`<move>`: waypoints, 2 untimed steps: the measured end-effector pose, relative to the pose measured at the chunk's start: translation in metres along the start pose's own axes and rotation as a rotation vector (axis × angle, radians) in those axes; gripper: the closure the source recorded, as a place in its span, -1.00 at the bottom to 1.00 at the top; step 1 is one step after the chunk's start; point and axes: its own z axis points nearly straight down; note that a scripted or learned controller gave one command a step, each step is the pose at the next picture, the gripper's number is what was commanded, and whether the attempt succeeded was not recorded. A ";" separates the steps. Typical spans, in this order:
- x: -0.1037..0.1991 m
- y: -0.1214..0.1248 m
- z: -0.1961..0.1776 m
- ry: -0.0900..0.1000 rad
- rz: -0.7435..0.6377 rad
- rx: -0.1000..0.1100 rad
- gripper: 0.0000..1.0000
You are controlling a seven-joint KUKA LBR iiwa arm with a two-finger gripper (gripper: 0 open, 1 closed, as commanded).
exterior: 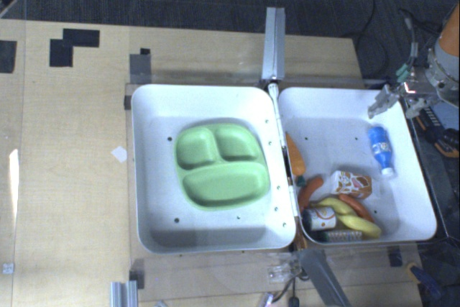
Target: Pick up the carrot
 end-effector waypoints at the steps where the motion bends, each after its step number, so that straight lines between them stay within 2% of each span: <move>1: -0.010 -0.066 0.009 -0.002 -0.361 -0.003 -1.00; 2: 0.002 0.004 0.117 0.000 -0.371 0.000 -1.00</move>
